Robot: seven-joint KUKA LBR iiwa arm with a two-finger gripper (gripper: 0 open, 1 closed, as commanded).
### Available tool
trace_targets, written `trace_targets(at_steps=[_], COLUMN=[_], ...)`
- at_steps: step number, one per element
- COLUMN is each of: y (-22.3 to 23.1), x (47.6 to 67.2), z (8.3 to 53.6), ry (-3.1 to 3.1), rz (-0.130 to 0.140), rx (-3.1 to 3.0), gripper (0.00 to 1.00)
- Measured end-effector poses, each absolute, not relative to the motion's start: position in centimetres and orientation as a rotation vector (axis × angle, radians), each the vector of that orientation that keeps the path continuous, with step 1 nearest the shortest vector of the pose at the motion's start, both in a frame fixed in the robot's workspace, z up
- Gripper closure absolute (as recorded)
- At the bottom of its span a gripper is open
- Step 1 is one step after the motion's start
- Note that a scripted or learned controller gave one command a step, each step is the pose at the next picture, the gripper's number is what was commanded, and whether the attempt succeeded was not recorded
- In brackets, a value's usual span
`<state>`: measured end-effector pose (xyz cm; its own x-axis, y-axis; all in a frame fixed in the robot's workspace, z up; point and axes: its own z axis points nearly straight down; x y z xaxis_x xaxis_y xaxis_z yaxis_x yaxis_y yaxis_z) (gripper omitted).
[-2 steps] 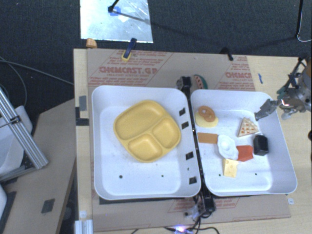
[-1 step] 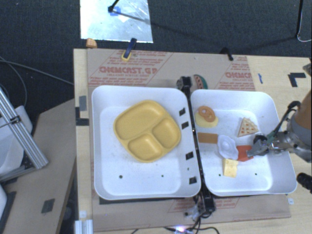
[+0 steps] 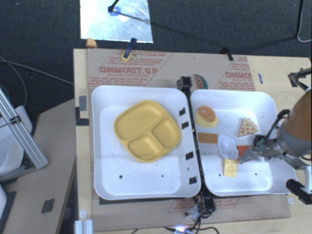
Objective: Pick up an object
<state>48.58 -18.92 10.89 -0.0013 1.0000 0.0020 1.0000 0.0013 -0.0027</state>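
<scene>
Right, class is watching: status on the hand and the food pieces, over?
Hand low in right bin, holding nothing seen. Cheese square just beside it. Clear cup crowding close.

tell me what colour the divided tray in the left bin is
Yellow: the divided tray shows plainly in the camera view.

Bench (image 3: 161, 69), printed cardboard on top, carries two white bins: right bin (image 3: 263, 101) under the gripper (image 3: 242, 158), left bin (image 3: 100, 145) well to its left. Blue-yellow clip (image 3: 129, 49) lies far up-left of it.
</scene>
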Motion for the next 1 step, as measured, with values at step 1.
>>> trace_targets(at_steps=[1], y=[-14.72], x=[53.11], z=[8.44], ry=[-2.233], rz=[-0.004], rx=[-2.214], gripper=[0.0])
